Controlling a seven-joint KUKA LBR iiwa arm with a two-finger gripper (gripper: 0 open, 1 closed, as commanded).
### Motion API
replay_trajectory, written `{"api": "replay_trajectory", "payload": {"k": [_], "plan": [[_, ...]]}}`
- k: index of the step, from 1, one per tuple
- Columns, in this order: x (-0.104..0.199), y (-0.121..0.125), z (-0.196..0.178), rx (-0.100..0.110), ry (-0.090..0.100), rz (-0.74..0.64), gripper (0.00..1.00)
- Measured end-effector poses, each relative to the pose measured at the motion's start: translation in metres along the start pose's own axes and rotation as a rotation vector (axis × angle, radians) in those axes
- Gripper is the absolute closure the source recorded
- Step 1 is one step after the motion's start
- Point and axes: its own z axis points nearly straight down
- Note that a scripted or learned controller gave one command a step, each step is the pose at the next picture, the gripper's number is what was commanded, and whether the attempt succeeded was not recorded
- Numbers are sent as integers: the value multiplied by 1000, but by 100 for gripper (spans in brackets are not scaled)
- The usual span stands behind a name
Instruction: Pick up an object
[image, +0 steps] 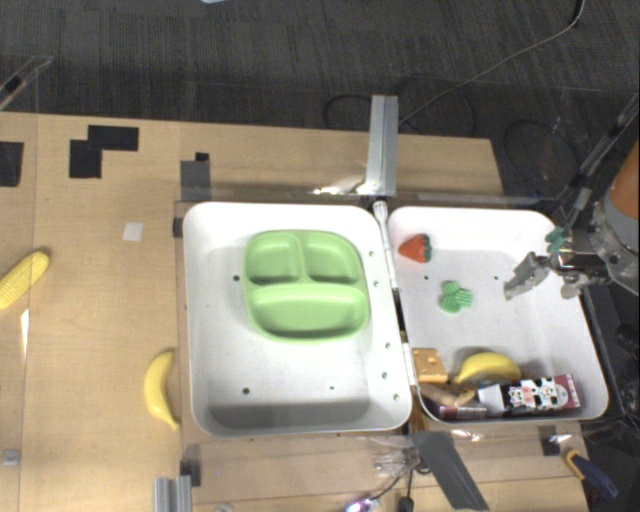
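Currently the approach step is judged to be in hand: nothing is seen between the fingers, and the gripper (545, 274) is held over the right bin (500, 222) near its right wall, above bare white floor. The fingers are spread apart, one prong seen at the left and one at the right, both released.

No single target is fixed by the task. Candidates are all seen in the right bin: a strawberry toy (414, 248) near the top-left corner, a small green leafy piece (456, 297) just below it, and a crowded pile along the bottom wall made of a yellow banana (487, 368), a tan block (429, 366) and a printed carton (530, 396) lying flat. The green piece is judged nearest to the gripper and well apart from the others, so it is probably the easiest pick.

For the next move, a shift to the view's left and a descent would be called for, then a closing of the fingers around the chosen thing.

Materials: bins are smooth, shallow, glossy white plastic with rounded corners. A green divided plate (303, 282) of matte plastic, three compartments, is laid in the left bin (210, 330). Strawberry and banana look like smooth moulded plastic; the banana is curved. The surface (90, 300) is pale wood, with another banana (160, 388) and a corn cob (22, 279) lying on it.
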Motion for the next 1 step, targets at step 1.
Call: {"api": "replay_trajectory", "payload": {"k": [1], "plan": [[18,73,186,-7,0,167,0]]}}
